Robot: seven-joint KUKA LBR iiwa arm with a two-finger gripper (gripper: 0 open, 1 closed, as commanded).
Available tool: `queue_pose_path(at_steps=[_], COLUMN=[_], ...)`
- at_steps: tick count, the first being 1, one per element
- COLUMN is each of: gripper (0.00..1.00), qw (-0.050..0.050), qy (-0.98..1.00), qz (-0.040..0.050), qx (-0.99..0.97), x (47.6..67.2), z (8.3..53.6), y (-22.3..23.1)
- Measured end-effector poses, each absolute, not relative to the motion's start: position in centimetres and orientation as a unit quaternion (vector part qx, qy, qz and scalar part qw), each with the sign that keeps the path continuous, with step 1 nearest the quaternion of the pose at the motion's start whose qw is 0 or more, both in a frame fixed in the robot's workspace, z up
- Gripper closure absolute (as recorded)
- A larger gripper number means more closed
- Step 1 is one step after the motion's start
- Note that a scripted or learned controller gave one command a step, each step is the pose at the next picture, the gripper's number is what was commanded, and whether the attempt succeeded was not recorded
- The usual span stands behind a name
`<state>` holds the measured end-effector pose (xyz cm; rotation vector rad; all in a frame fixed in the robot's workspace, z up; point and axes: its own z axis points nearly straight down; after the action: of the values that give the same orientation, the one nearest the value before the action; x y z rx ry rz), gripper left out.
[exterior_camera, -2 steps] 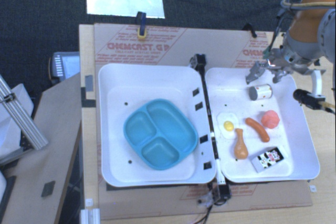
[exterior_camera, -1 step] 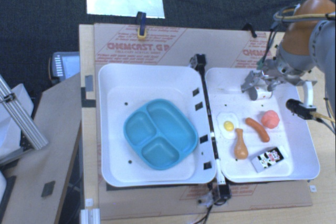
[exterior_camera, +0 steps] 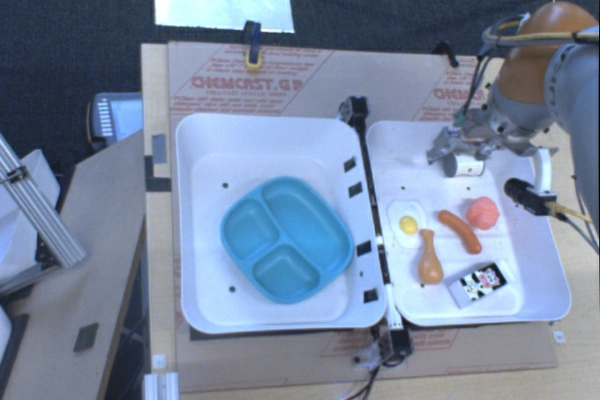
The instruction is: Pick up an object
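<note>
My gripper [exterior_camera: 457, 155] hangs low over the far part of the right bin [exterior_camera: 553, 295], near its back wall. In front of it lie a pink rounded thing [exterior_camera: 483, 212], an orange-red sausage [exterior_camera: 460, 230], a fried egg [exterior_camera: 408, 225], an orange drumstick [exterior_camera: 429, 259] and a small black-and-white box [exterior_camera: 480, 283]. The gripper stands apart from all of them, with the pink thing and the sausage nearest. Nothing shows held in it.
A blue divided plate [exterior_camera: 284, 239] lies in the middle of the left bin [exterior_camera: 202, 145]. A black ridge with clips [exterior_camera: 366, 192] separates the two bins. The grey arm with its orange band [exterior_camera: 548, 33] comes in from the upper right.
</note>
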<state>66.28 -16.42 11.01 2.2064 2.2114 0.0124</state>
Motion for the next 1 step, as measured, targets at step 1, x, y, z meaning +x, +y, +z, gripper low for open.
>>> queue_pose_path(at_steps=[1], gripper=[1.00], qw=[0.011], qy=[0.708], qz=[0.0049], qx=[0.706], x=[66.43], z=[12.00], y=[-16.45])
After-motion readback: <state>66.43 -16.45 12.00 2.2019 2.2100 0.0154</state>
